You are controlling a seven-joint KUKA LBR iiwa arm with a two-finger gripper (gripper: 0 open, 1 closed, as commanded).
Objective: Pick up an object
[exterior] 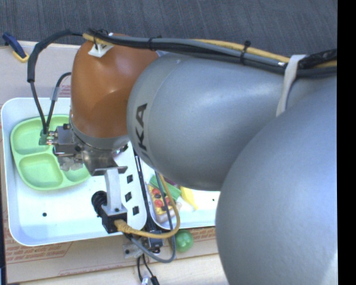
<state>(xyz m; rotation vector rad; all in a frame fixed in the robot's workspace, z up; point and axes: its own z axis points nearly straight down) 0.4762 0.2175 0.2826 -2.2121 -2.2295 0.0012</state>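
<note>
The grey arm with its orange band [107, 94] covers most of the view and reaches down over the left white bin [24, 218]. A green divided plate [38, 165] lies at the bin's left side. The gripper [77, 153] hangs over the plate's right edge, with its lower end hidden under the wrist. Nothing can be seen held. Several small colourful objects [160, 202] and a yellow piece [190, 199] peek out from under the arm at the bin's right side.
A small green ball [184, 240] sits by the bin's front rim. Bare white floor of the bin shows in front of the plate. The right bin is hidden behind the arm. A blue-and-yellow item [15, 46] lies at the bench's far left corner.
</note>
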